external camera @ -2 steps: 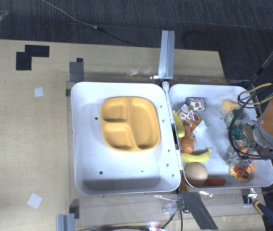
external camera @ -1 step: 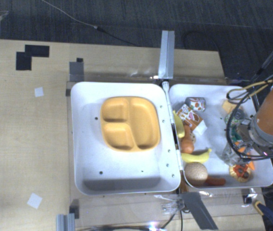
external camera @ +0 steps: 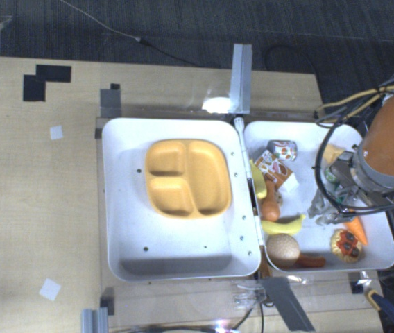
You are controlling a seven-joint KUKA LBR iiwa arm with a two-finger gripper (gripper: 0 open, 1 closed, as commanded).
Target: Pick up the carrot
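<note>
Carrot (external camera: 355,228) is sitting in the right bin (external camera: 390,255), lower right part, a small orange wedge poking out from under the arm's wrist, just above the little pizza-looking toy (external camera: 346,245); the gripper (external camera: 327,212) hangs right beside it, on its left, tips low over the bin floor; honestly can't tell whether it's spread or closed from here, too blurry and the wrist hides a lot; nothing visibly pinched, so I wouldn't call the carrot held.

My guess on why the arm sits so far to the right: it reaches in from that side and the carrot lies close to the bin's right wall, so the orange band and grey wrist end up stacked nearly on top of the target; that also makes it awkward to see.

Rest of the clutter is bunched along the divider side: banana (external camera: 283,223), a brownish egg-shaped thing (external camera: 283,248), a red sausage (external camera: 311,261), a printed carton (external camera: 282,150); all well apart from the carrot, so they shouldn't get in the way; the pizza toy could.

Left bin (external camera: 124,255) just has the yellow divided plate (external camera: 186,177) lying flat in the middle; not involved.
</note>
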